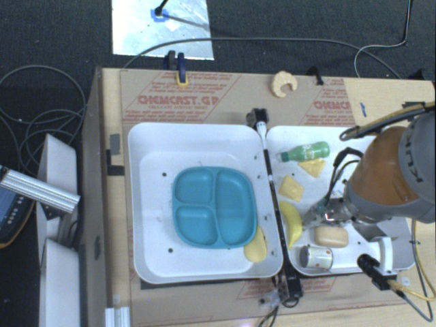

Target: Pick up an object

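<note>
My gripper [323, 214] hangs low in the right bin [354, 267], under the grey and orange arm [388, 176]. It sits just above a beige block [330, 237] and right of a yellow banana [291, 223]. A silver can [316, 257] lies on its side near the bin's front wall. A green bottle [305, 152] lies at the back, with two yellow wedges [313, 167] [291, 187] beside it. Nothing shows held in the gripper.
The left bin [153, 182] holds a blue divided plate [214, 206] and a yellow fruit [256, 249] at its front right corner. A beige pastry-shaped piece [285, 83] lies on the bench behind the bins. Cables trail at the right.
</note>
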Tool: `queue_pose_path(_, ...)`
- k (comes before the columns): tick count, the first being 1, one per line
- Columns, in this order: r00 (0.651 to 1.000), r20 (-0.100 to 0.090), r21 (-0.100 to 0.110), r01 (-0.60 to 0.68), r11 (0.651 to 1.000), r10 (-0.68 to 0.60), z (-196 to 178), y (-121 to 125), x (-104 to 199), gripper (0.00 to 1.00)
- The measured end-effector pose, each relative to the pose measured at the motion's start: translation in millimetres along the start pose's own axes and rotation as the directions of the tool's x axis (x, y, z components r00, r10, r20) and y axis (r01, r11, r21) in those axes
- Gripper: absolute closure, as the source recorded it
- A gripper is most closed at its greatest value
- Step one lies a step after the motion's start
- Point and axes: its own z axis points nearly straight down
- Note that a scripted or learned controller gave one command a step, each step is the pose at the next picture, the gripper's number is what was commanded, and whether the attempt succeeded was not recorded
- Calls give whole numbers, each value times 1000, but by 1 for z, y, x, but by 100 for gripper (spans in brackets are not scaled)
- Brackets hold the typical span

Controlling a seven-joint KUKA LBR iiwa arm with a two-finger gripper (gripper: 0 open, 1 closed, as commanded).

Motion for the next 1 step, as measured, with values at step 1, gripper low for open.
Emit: queue_pose_path(1,1000,-13,11,9,1000,-9,3,64,-47,0)
